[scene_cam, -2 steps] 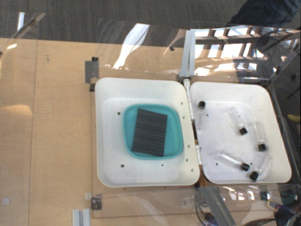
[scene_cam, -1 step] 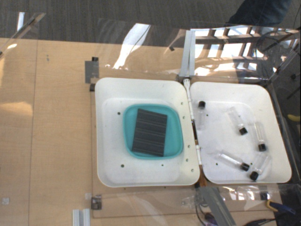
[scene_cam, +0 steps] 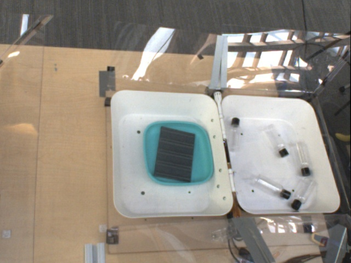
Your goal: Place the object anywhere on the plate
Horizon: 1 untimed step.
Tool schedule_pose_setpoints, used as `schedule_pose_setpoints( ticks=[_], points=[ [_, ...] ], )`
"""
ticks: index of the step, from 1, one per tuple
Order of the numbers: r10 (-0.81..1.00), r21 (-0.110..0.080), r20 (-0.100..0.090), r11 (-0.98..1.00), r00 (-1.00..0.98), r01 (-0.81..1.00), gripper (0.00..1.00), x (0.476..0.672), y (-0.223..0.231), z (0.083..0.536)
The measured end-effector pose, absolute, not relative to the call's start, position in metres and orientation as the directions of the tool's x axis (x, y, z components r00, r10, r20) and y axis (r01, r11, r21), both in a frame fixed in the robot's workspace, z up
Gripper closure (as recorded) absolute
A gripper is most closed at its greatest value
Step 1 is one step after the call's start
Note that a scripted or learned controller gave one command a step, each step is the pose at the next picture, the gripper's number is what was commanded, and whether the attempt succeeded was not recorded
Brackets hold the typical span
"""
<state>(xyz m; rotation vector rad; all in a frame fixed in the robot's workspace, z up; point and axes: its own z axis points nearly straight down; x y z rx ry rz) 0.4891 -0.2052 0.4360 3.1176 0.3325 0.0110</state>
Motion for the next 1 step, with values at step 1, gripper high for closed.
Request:
schedule_pose_setpoints(
  ticks=[1],
  points=[
    [0.211,0.007,0.006,-0.977,0.977,0.211,0.00,0.4892,-0.2052,0.4360]
  ],
)
